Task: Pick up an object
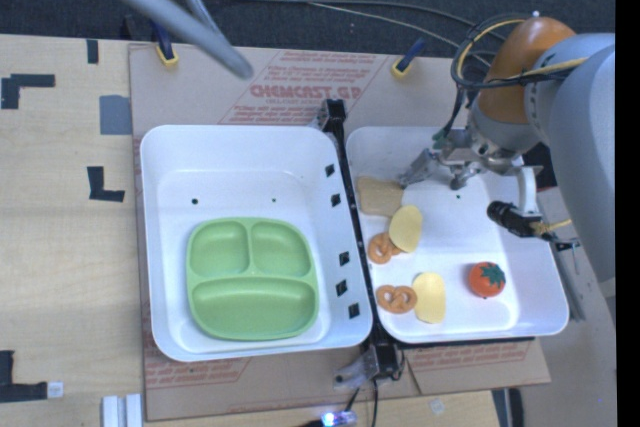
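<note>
My gripper (436,177) hangs over the back of the right bin (540,315), its two fingers spread apart and nothing between them. Just to its lower left lies a tan slice (377,196). Further toward the front are a yellow piece (406,228), an orange pretzel (380,248), a second pretzel (396,298), another yellow piece (430,297) and a red tomato (486,279). All of these rest on the bin floor, apart from the gripper.
The left bin (165,165) holds a green divided plate (252,277). A black divider (345,225) runs between the bins. The grey arm with its orange band (525,55) covers the right bin's far right corner. A black cable end (512,217) hangs over the right side.
</note>
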`<move>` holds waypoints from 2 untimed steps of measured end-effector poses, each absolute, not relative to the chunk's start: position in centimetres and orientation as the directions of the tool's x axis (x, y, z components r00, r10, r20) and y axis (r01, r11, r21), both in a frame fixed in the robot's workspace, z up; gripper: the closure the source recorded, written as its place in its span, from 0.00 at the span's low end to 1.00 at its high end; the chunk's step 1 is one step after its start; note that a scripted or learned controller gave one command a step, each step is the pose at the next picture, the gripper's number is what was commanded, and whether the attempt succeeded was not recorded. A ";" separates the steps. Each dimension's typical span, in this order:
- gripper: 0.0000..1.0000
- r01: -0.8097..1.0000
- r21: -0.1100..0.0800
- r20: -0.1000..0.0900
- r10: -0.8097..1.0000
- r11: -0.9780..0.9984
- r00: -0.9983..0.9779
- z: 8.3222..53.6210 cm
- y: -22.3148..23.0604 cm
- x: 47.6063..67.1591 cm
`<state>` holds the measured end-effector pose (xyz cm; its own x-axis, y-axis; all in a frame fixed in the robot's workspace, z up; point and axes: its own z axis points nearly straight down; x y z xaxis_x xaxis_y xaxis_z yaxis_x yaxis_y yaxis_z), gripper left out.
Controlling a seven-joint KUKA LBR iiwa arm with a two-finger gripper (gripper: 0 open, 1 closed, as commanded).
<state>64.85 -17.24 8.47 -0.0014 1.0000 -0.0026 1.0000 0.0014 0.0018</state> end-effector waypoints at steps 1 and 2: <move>1.00 1.000 0.005 -0.005 1.000 0.004 -0.004 9.7 -17.2 65.0; 1.00 1.000 0.004 -0.001 1.000 0.002 -0.002 15.1 -17.9 65.7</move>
<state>65.68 -17.91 15.06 -0.0020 1.0000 -0.0010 1.0000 0.0020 0.0036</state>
